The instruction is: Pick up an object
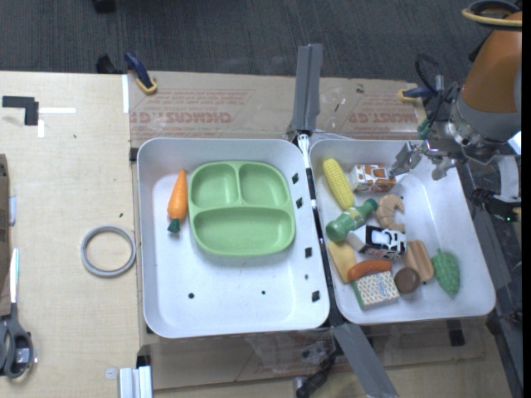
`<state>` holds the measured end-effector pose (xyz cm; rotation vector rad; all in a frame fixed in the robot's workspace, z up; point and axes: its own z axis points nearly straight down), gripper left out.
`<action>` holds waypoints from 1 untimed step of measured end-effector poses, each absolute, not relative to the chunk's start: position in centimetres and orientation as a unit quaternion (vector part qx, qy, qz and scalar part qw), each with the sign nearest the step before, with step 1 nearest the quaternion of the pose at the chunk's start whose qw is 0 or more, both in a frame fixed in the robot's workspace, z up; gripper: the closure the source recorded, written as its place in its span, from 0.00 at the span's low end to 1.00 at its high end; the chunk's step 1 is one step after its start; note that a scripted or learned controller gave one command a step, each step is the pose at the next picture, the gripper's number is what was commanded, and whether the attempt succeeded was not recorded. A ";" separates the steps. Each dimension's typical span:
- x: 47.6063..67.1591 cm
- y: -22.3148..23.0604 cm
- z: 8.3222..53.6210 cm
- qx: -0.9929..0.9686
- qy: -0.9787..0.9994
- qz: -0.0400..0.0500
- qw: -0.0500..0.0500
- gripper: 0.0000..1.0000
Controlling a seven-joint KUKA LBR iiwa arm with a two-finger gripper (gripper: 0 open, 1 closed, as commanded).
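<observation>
We see the gripper (415, 157) just right of the milk carton (371, 177). Its fingers look spread, gripping nothing.

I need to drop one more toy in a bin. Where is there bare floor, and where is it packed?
Left bin: the near strip below the green tray is bare; the carrot lies left of the tray. Right bin: bare along the right wall, below the gripper. Its left half is packed, from the corn down to the leaf.
</observation>
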<state>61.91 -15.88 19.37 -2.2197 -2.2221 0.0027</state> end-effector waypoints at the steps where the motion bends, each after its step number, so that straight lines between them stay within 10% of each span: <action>1: 65.4 -11.3 11.5 -0.642 -0.767 -0.005 -0.010 0.00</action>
